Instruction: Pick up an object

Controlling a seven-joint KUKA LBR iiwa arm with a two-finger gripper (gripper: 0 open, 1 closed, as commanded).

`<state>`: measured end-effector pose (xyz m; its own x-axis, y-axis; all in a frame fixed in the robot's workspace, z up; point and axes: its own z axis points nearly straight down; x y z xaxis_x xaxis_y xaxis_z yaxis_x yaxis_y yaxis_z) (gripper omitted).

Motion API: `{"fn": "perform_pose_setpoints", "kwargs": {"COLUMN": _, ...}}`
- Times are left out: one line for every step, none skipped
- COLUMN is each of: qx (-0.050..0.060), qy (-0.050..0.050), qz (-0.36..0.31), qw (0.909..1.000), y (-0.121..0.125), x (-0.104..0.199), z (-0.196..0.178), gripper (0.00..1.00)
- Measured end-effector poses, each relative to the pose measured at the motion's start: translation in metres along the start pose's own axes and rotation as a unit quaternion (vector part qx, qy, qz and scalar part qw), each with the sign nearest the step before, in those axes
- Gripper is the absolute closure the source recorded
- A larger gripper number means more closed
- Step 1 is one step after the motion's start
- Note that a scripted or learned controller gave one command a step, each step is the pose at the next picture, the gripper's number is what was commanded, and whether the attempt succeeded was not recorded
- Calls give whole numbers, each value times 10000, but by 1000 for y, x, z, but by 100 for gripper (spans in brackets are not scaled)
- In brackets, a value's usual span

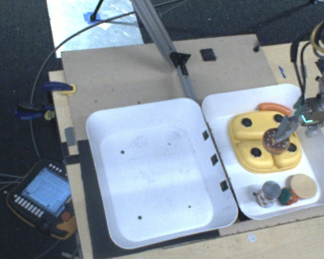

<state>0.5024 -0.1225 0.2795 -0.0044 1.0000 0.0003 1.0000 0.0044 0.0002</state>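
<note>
**Gripper lowered over the yellow tray in the right bin**

Two shallow white plastic bins are seen side by side; the right bin (322,161) is taken as landmark. The left bin (150,170) adjoins its left wall. A large yellow moulded plastic tray with dark round holes (255,141) is set in its upper half. The grey arm's gripper (280,133) is reached in over its right rim, down onto a brown, doughnut-like round object (272,141) on the tray; whether the jaws are spread or closed cannot be told. An orange sausage-shaped toy (273,106) lies near its far wall. A tan round disc (303,186), a grey ball (271,188) and a small red-and-green piece (287,197) are gathered along its near wall.
</note>
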Motion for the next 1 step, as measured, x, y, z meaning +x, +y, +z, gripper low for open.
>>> {"fn": "perform_pose_setpoints", "kwargs": {"qx": -7, "qy": -1, "qz": -1, "qw": 10000, "y": 0, "x": 0, "z": -1, "gripper": 0}}
